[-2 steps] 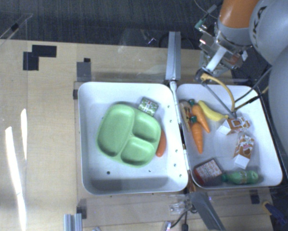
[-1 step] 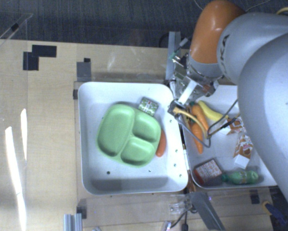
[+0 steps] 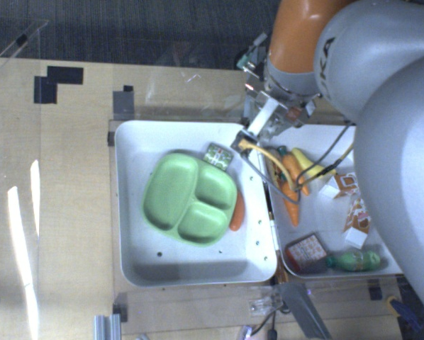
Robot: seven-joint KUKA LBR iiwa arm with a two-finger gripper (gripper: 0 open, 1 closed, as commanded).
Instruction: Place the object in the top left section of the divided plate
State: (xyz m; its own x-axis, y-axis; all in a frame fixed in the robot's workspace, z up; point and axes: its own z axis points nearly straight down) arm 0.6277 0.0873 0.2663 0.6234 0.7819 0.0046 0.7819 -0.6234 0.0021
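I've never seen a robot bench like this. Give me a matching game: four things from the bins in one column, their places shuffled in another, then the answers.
Things
1. green divided plastic plate
2. yellow banana
3. green bottle-shaped object
4. small silver-green patterned packet

Places
A. lower edge of the right bin
B. upper part of the right bin, next to an orange carrot
C. middle of the left bin
D. left bin, at the plate's upper right corner

Pairs: 1-C, 2-B, 3-A, 4-D
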